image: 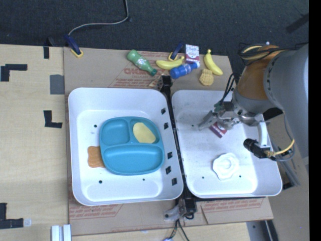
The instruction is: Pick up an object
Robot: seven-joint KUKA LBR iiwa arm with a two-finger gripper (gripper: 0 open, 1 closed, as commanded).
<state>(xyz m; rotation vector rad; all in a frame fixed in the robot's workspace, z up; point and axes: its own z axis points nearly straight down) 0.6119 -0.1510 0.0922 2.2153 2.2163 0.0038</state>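
The grey arm w/ orange band [261, 79] reaches in from the right of frame over the right shallow white plastic bin [200, 182], prob. to line up on a pick. Its gripper [216, 120] sits mid-right at a small dark-red packet [218, 130], apparently touching it; can't tell if it's clenched or released. The left white bin [80, 109] holds a blue sectioned plastic tray [131, 152], untouched, & a white lumpy object [225, 165] lies lower right, near the gripper.

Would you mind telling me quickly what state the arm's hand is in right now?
Hand: in the right bin, right at a small dark red object; open, shut or holding cannot be told.
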